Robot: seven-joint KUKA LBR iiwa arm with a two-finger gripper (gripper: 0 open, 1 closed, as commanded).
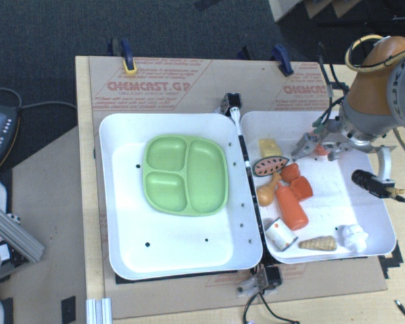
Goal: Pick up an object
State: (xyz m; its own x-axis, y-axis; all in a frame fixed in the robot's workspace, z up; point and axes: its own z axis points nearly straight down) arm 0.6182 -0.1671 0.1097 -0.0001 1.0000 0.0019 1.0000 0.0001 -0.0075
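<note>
The claw (318,146) hangs over the right bin (381,214), near toy food (291,194). Open or closed, nobody can tell. A green plate (186,175) sits in the left bin (121,235).

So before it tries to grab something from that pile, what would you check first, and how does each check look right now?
1. Things to pick lie in the right bin: ok.
2. Gripper is over that bin: ok, above its far side.
3. Fingers are free of any thing: cannot tell, too small to read.
4. Target stands apart: not ok for the orange bottle, which touches its neighbours; ok for the cone.
5. Green plate is out of the way in the left bin: ok.
</note>
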